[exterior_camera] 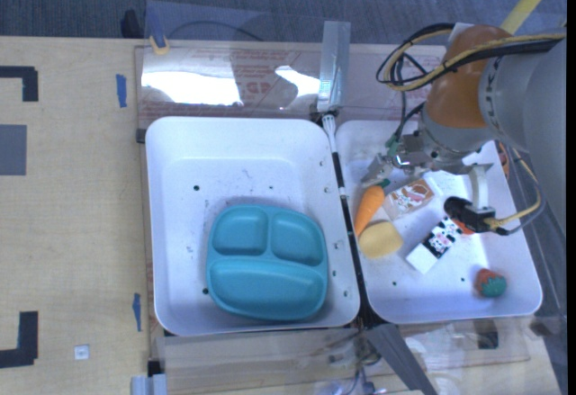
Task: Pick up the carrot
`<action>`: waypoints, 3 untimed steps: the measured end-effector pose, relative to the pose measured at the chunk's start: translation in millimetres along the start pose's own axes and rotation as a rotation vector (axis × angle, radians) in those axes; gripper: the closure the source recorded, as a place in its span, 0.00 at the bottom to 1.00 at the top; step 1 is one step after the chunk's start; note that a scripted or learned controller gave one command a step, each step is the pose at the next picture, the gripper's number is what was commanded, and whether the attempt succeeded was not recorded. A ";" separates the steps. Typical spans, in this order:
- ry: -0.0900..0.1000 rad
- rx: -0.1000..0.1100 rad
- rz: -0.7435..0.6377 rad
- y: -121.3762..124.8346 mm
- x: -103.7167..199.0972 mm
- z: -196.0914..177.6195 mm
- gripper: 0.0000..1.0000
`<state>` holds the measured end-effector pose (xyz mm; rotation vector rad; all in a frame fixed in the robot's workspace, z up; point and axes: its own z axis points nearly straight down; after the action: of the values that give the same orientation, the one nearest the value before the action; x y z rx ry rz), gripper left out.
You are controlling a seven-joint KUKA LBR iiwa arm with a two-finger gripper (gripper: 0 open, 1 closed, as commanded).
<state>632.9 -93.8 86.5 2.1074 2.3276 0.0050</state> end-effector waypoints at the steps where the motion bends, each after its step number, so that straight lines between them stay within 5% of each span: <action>1: 0.001 -0.004 -0.082 -19.9 84.6 -100.8 0.00; 3: 0.000 0.005 -0.091 -18.8 98.6 -95.5 0.00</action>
<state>604.0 2.3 182.0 2.0017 2.4233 -0.0019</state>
